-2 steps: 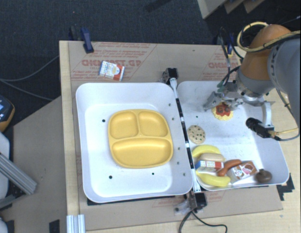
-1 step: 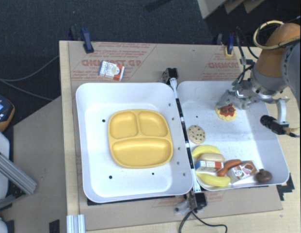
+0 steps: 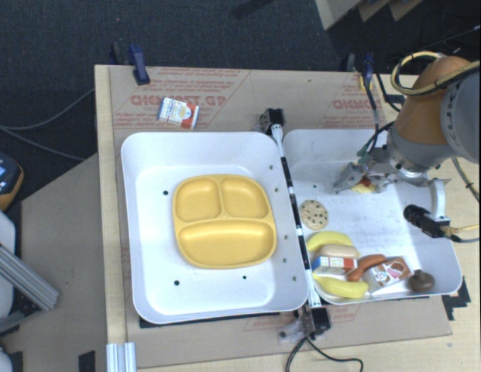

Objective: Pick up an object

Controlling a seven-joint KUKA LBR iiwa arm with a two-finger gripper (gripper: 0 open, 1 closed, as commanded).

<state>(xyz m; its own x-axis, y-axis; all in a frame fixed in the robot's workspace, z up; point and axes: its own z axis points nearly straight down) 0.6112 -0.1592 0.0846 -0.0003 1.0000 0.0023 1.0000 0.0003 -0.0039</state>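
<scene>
We lower the tool into the shallow white right bin toward a small red-and-yellow object; whether it grips, we cannot tell.

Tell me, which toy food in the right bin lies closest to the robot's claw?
The round chocolate-chip cookie. It lies alone mid-bin, nearer the gripper than the banana, hot dog and other pieces piled at the bin's near end.

right bin front crowded, middle open
</scene>
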